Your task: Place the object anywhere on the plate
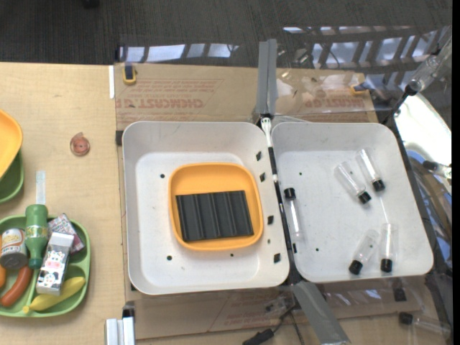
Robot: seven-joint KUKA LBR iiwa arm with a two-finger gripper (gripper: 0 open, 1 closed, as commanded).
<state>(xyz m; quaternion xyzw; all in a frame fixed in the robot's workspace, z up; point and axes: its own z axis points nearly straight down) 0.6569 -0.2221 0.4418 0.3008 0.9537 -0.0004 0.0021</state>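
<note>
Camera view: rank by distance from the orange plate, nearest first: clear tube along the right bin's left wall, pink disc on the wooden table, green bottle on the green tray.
Measured from the orange plate in the left bin:
1. Clear black-capped tube, just right of the plate, across the bin divider.
2. Pink disc, up-left on the wooden table.
3. Green bottle, far left on the green tray.

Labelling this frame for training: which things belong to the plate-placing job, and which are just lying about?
Job:
- orange plate with dark ridged insert, left bin
- four clear tubes with black caps, right bin

Lying about:
- green tray of toy food
- green bottle
- small pink disc
</note>
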